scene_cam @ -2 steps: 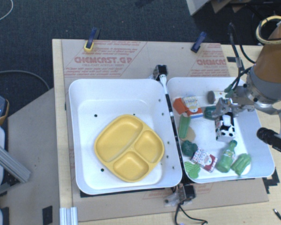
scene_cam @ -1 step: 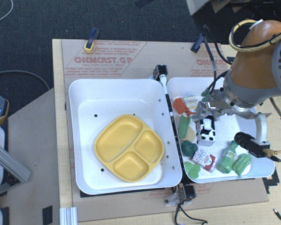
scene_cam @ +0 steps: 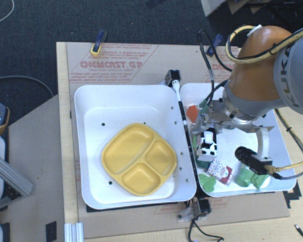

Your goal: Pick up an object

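My gripper [scene_cam: 208, 126] hangs over the left part of the right bin [scene_cam: 285, 145], under the grey and orange wrist. Directly below it stands a black-and-white cow toy [scene_cam: 208, 146]; whether the gripper touches the toy I cannot tell. An orange object [scene_cam: 192, 113] lies just left of the gripper against the bin's wall. A red-and-white packet [scene_cam: 220, 172] and a green object [scene_cam: 246, 178] lie near the bin's front edge. The arm hides the bin's back half.
The left bin [scene_cam: 91, 110] holds a yellow divided plate [scene_cam: 139, 158]. A light green flat piece [scene_cam: 208, 184] sits at the right bin's front left corner. A black fitting with a yellow cable [scene_cam: 250, 158] juts from the arm over the right bin.
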`<state>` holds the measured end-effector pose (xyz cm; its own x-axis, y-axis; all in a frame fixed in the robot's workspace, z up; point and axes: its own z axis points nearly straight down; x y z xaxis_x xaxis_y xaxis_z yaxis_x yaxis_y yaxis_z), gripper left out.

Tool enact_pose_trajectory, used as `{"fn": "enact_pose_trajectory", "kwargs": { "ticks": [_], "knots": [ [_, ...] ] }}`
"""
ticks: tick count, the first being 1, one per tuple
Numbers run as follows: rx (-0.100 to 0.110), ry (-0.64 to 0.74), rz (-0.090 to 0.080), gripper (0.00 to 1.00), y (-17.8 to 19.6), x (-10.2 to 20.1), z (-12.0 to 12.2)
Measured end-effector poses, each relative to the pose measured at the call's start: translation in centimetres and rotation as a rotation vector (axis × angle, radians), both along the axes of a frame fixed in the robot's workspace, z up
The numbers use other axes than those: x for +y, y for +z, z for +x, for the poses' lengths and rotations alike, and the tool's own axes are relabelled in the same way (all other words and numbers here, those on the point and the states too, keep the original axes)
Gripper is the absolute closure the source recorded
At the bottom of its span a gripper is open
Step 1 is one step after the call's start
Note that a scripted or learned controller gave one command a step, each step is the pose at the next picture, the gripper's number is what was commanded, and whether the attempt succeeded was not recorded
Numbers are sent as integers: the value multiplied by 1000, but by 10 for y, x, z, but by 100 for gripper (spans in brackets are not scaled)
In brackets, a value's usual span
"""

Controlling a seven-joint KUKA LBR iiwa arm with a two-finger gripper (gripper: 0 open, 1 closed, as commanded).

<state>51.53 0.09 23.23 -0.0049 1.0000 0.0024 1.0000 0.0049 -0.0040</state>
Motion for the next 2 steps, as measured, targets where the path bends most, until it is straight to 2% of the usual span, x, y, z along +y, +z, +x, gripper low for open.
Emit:
{"fn": "enact_pose_trajectory", "kwargs": {
  "ticks": [1, 2],
  "knots": [
    [1, -6, -2, 100, -18, -5, -3],
    [-5, -6, -3, 100, -11, -19, -1]
  ]
}}
